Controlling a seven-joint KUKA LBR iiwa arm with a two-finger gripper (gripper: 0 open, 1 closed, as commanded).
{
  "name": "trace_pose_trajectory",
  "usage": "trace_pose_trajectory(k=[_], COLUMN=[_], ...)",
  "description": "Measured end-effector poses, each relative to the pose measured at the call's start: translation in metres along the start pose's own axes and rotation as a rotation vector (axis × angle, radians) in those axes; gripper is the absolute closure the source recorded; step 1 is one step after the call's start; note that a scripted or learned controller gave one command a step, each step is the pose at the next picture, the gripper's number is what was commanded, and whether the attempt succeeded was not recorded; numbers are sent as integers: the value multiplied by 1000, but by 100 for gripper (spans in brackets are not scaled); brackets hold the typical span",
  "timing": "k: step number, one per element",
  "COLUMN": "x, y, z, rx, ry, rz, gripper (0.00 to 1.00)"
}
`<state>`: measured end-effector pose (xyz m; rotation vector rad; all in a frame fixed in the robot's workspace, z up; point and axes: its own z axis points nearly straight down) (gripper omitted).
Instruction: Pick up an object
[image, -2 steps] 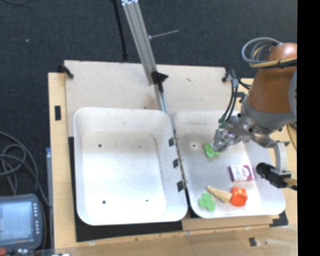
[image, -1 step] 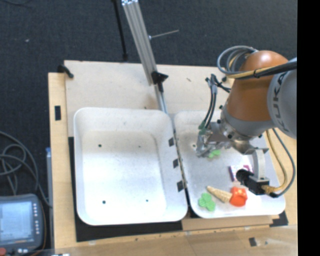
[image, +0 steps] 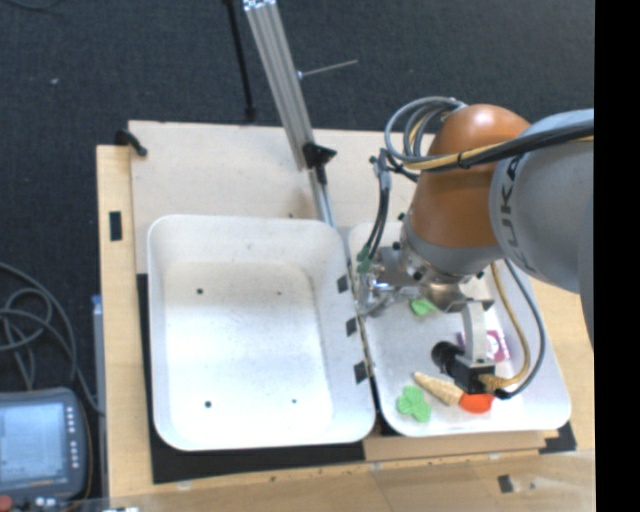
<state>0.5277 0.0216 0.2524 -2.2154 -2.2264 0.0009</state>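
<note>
From my screen I saw a pale wooden tabletop (image: 220, 170) standing on a dark, speckled carpet floor (image: 100, 60). A slanted aluminium rail (image: 283, 80) rose from its far side. Loose grey cables (image: 30, 310) lay on the floor at left, and a grey console (image: 35, 440) with a screen sat near left.

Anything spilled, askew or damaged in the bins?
Nothing stands out. The green clover-shaped piece, tan cone and orange piece all lie inside the right bin, near its front edge. It sits square beside the left bin.
</note>
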Motion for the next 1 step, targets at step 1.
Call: trace_pose_trajectory(k=[1], x=[59], y=[-17], z=[4], rx=[-1], ry=[1], rz=[-3], gripper=[100])
